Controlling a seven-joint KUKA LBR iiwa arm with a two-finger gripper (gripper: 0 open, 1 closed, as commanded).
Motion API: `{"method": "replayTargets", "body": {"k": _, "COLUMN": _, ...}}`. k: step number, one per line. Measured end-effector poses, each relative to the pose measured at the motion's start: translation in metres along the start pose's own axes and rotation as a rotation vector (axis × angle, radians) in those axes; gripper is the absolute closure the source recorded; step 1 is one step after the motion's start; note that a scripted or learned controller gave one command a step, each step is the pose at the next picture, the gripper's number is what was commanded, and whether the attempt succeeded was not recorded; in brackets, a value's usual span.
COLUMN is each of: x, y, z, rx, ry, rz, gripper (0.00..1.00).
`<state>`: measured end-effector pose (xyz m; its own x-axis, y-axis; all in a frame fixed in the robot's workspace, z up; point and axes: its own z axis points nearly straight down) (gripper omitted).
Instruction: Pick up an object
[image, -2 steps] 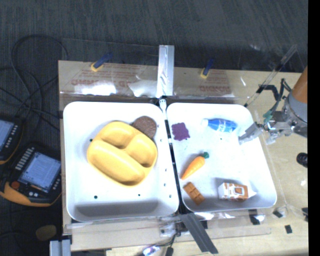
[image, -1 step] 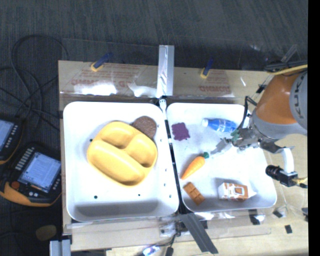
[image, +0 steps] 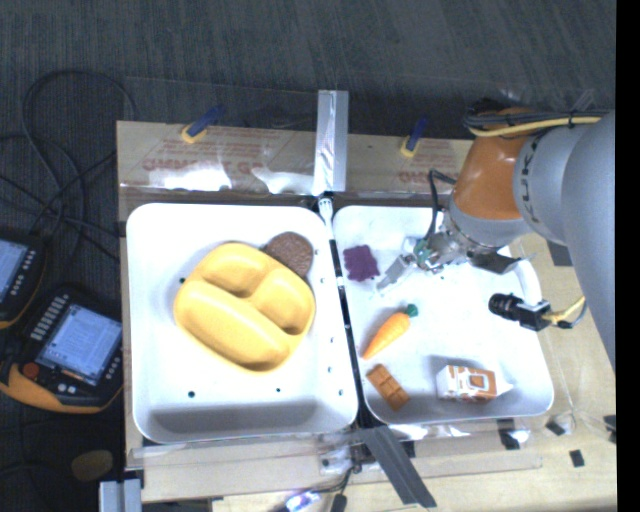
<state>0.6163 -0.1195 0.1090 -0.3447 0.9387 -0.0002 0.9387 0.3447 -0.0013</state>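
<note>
Right white bin (image: 455, 325) is where it's all happening, so I'll go off the toy carrot (image: 388, 332) lying slantwise in the middle of it. The gripper (image: 412, 256) is down in that bin, past the carrot's green end toward the back of the desk (image: 135, 150), not touching the carrot. Honestly can't tell from here if the gripper is open or closed, and I don't see anything in its grasp.

Closest thing to it is a small purple lump (image: 360, 262), just beside the gripper, back from the carrot and close to the wall shared by the two bins. They look apart, but barely.

Right by the carrot's pointed tip, on the front side, is a little brown block (image: 387, 386). An orange-and-white carton (image: 466, 381) lies on its side, about level with that block, out past the carrot's leafy end.

Across the shared wall from the carrot, the left white bin (image: 200, 405) has a big yellow puffy thing (image: 245, 305) with a brown round disc (image: 290, 252) tucked against its back edge.
</note>
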Motion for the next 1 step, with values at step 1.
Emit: {"method": "replayTargets", "body": {"k": 1, "x": 0.0173, "y": -0.0349, "z": 0.0188, "rx": -0.014, "ry": -0.011, "rz": -0.185, "gripper": 0.0}}
